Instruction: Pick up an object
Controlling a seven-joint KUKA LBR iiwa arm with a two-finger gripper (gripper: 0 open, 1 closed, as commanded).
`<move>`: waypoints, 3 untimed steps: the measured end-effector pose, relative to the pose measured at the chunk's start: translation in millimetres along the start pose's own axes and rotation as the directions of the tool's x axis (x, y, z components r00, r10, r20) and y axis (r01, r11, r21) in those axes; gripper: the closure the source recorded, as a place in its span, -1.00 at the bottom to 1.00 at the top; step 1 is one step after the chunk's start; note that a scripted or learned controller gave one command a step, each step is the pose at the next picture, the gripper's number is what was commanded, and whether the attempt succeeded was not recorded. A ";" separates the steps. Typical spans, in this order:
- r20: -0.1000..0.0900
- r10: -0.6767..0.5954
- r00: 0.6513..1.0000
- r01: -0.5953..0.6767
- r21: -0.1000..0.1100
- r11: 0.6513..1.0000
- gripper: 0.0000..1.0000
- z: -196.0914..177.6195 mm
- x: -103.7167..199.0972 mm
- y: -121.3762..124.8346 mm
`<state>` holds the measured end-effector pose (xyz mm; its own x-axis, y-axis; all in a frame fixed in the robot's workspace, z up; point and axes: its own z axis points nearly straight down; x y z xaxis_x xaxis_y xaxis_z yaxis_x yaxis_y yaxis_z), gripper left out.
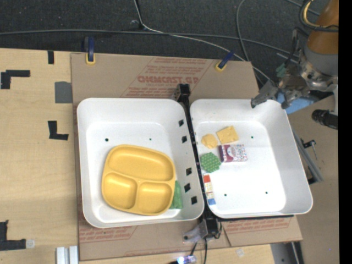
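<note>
In the right bin, near its left wall, lie a yellow block, a small yellow piece, a purple and white packet, a green round item and a thin red, white and blue stick. My gripper hangs over that bin's far right corner, well apart from all of them. I see nothing held in it.
The left bin holds a large yellow divided tray with a green item wedged at its right edge. Cables run across the dark back area. Cardboard lies under both bins.
</note>
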<state>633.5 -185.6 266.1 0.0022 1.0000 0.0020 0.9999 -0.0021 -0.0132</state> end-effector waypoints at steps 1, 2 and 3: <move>0.002 -0.003 1.000 0.003 -0.012 1.000 -1.00 -7.6 0.5 2.1; 0.002 -0.003 1.000 0.003 -0.008 1.000 -1.00 46.2 10.9 4.4; 0.003 -0.004 1.000 0.004 -0.008 1.000 -1.00 97.7 12.7 14.1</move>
<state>646.4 -172.7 168.3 -0.0022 1.0000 -0.0006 1.0000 0.0022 -0.0055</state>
